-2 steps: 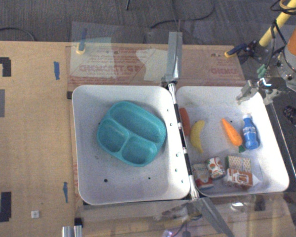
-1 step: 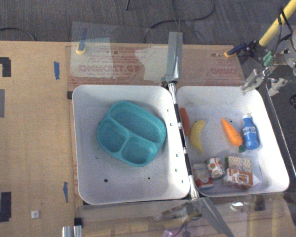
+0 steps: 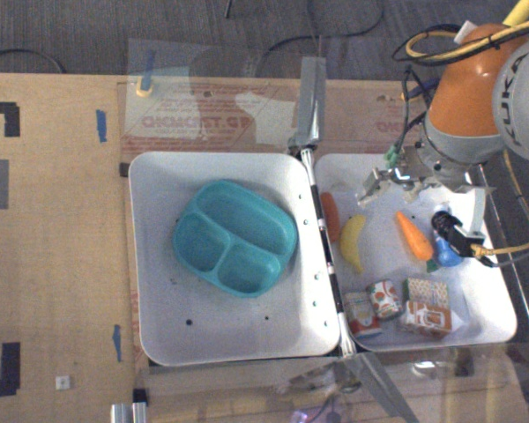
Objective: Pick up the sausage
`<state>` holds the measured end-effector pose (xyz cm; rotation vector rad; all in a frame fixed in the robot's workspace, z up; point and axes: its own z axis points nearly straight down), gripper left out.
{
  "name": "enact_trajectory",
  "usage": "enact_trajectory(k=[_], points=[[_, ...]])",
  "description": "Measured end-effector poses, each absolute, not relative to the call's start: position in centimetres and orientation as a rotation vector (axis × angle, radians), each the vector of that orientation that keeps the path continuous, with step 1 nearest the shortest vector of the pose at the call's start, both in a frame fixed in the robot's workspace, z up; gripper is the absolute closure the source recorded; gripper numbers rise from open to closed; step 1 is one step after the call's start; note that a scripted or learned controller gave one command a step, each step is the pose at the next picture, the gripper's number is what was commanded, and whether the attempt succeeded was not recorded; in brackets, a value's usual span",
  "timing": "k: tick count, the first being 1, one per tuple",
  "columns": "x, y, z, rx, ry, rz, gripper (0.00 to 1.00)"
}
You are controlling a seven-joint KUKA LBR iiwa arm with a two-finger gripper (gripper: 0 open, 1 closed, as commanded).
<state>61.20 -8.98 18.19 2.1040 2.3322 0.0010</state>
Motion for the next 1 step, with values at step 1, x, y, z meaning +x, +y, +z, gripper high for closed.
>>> enact_trajectory(k=[1], points=[[59.19,-9.56,9.68,2.079,2.352,0.003,0.0]])
